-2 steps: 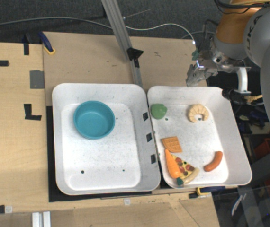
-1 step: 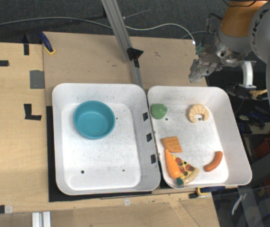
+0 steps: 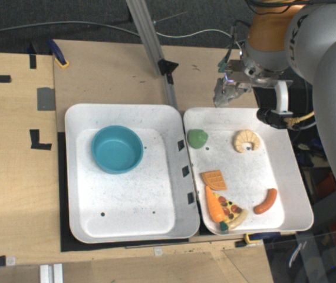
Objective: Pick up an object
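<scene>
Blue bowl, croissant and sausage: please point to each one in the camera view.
blue bowl (image 3: 117, 150), camera view, centre of its inside, in the left bin.
croissant (image 3: 246, 140), camera view, middle of its curved body.
sausage (image 3: 265, 201), camera view, middle of its length.

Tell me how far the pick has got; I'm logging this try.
Nothing looks picked yet. The end effector hangs above the right white bin's far edge. The green round toy, tan croissant toy, orange sausage toy all lie in it. Descent, grasp and lift remain.
</scene>
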You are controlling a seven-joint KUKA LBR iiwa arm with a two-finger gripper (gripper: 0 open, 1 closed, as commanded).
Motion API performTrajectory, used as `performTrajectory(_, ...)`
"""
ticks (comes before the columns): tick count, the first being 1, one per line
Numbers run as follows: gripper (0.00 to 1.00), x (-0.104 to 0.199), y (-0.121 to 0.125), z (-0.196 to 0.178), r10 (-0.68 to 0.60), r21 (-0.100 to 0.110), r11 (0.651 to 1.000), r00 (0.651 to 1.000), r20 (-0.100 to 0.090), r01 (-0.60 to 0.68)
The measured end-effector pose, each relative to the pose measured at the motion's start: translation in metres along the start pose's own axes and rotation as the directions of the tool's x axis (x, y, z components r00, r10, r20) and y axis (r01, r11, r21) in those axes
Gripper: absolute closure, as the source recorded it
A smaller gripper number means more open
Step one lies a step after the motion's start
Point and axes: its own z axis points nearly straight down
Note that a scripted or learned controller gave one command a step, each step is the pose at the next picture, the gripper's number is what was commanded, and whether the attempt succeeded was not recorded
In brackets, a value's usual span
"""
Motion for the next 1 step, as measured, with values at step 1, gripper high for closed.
performTrajectory(1, 1.00, 0.0584, -0.0207, 0.0105, -0.001, 0.001, 1.000, 1.000, 0.000, 0.001)
